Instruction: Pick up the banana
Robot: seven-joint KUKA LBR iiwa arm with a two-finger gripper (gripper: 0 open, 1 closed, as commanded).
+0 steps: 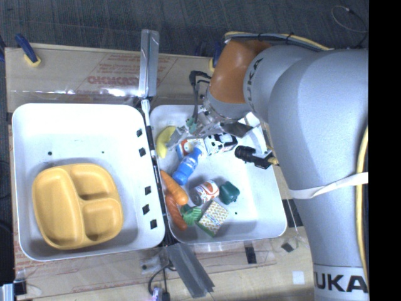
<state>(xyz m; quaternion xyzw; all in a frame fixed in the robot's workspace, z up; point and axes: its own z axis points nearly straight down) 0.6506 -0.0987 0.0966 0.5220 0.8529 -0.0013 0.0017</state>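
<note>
The banana (pixel 165 140) lies in the right bin (pixel 266 221), up in its far-left corner against the wall that divides the two bins, so the pickup is not yet done. The arm (pixel 294 105) reaches in from the right, and its jaws (pixel 199 125) sit low over the far end of that bin, just beside the banana and above a small clutter of things. Whether the jaws are spread or pressed together cannot be told from this slant, and nothing can be seen pinched between them. By my reading, the approach is largely made, while the grasp and the lift are left.

The right bin is crowded: a blue bottle (pixel 186 167) lies just below the banana, a carrot (pixel 173 189) runs along the left wall, a small can (pixel 205 192) sits near the middle, with a dark green piece (pixel 229 192) beside it and a patterned packet (pixel 213 218) toward the near edge. The left bin (pixel 75 121) holds a yellow divided tray (pixel 76 204), well apart from the banana
</note>
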